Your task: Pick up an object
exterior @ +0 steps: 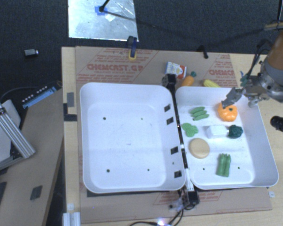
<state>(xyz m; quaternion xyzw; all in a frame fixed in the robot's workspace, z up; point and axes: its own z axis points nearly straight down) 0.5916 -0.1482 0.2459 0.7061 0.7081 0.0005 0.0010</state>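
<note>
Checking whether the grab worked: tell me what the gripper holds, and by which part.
Cannot be told. The gripper sits right at the top of the orange pumpkin in the right bin; no hold shows.

Glossy white plastic bins [127, 95]; matt brown cardboard sheet [113, 62] beneath

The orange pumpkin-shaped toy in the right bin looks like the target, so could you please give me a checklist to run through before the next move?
1. Gripper above the orange pumpkin-shaped toy: ok.
2. Toy between the fingers: cannot tell.
3. Toy apart from the white block and dark green broccoli toy: ok.
4. Toy upright: cannot tell.
5. Toy inside the right white bin, off its rim: ok.
</note>
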